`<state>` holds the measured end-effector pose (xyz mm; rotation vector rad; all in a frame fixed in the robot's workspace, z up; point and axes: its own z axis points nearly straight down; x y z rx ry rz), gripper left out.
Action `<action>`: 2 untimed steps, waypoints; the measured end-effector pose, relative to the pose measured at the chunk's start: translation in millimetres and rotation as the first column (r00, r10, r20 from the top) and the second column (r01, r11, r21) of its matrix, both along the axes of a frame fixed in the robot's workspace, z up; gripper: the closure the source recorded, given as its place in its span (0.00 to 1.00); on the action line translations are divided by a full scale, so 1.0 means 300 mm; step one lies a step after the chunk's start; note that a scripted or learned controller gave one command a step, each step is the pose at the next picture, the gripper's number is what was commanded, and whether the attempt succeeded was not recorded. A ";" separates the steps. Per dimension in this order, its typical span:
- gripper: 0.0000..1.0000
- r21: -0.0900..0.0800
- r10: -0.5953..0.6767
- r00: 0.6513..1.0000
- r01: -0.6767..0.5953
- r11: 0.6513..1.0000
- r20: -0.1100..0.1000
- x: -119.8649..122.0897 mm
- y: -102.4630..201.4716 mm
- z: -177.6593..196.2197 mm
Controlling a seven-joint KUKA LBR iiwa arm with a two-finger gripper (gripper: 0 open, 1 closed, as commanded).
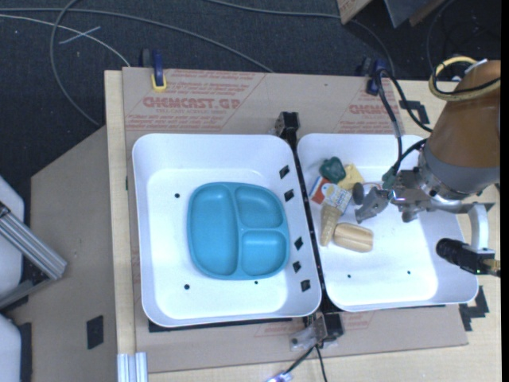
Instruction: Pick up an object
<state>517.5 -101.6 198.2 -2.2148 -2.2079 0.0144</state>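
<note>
Nearest the camera: near edge of the surface (238,337), a clamp and cable at its middle. Just beyond, two white bins side by side. Left bin (151,213): a blue divided plate (237,231), alone, flat. Right bin (413,281): a small cluster at its left side, hard against the dividing wall — green lump (332,168) farthest, yellow piece (349,177) and a red-and-white item (318,191) beside it, a tan cone (329,220) below, a beige roll (352,236) nearest. Gripper (367,204) low over the bin, just right of the cluster, arm reaching in from the right. Cannot tell how the jaws stand; nothing visibly between them.

Likely toy food: light, stiff plastic, smooth and somewhat slippery, not fragile. Beige roll looks the best target, apart from the rest on its near side; best taken across its short width. Bin wall and crowded neighbours hinder any grasp further left. Risk: nudging pieces instead of catching one.
</note>
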 end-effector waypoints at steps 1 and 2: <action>0.00 -0.002 0.004 1.000 -0.004 1.000 0.015 0.009 0.001 0.025; 0.00 -0.002 0.002 1.000 -0.002 1.000 0.014 0.025 -0.027 -0.146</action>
